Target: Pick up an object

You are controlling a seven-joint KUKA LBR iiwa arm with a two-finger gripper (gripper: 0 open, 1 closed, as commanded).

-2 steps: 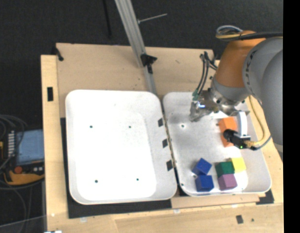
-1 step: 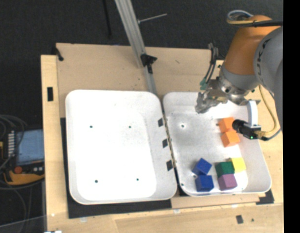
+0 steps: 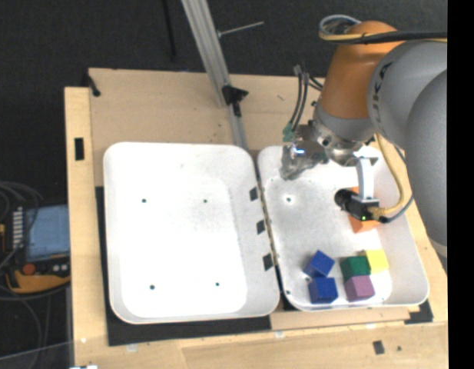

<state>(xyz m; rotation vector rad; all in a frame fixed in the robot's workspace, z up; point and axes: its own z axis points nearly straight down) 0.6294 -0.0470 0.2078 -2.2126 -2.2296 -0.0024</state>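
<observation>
Right bin (image 3: 398, 294), near edge: five blocks clustered toward its near-right corner. Front row has a blue cube (image 3: 323, 290) and just right of it a purple cube (image 3: 360, 287). Behind them sit a second blue cube (image 3: 319, 264), turned at an angle, then a green cube (image 3: 355, 267), then a yellow cube (image 3: 376, 260) partly tucked behind the green one. Green and purple look to be touching, same for the two blues; hard to be exact at this resolution. Farther in, near the right edge of that bin, an orange piece (image 3: 357, 223) peeks out under a black fitting on the arm's cable run; can't tell what it is. Left bin (image 3: 129, 206) sits just beside the right one, long sides nearly touching along the centre seam. The gripper (image 3: 292, 162) hangs over the far-left corner of the right bin, well apart from the block cluster, nothing visible between its fingers. Whether the claw is wide or narrow, cannot tell: tips too blurred and small. Far side of the bench: a grey metal pole (image 3: 210, 52) leans away from the bins' far edge.
</observation>
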